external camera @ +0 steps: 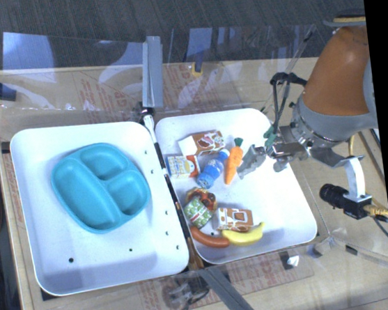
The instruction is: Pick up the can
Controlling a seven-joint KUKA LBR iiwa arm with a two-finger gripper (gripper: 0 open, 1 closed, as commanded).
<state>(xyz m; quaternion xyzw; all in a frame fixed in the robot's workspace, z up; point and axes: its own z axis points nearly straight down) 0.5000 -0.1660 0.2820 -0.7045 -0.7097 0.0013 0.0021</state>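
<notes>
— Nearest the lens: one yellow banana (pixel 246 234) along the right bin's (pixel 294 201) front wall, touching one red sausage (pixel 208 238) to its left.

— Just behind those?

— One small carton (pixel 233 218) with a brown and white print, beside the can (pixel 199 209), one only, green and red, lying near the bin's left wall.

— Further back?

— One blue bottle (pixel 212 169), one orange carrot (pixel 232 163) with a green top, two more cartons: a small one (pixel 178 165) by the left wall, a bigger one (pixel 205 143) at the rear.

— And the tool (pixel 256 157)?

— Hovering low over the right bin, right of the carrot, well apart from the can. Grey, blurred; open or closed, cannot tell.

— Left bin (pixel 45 253)?

— One blue divided plate (pixel 100 186), three compartments. Two white bins side by side on the surface (pixel 68 99).
</notes>
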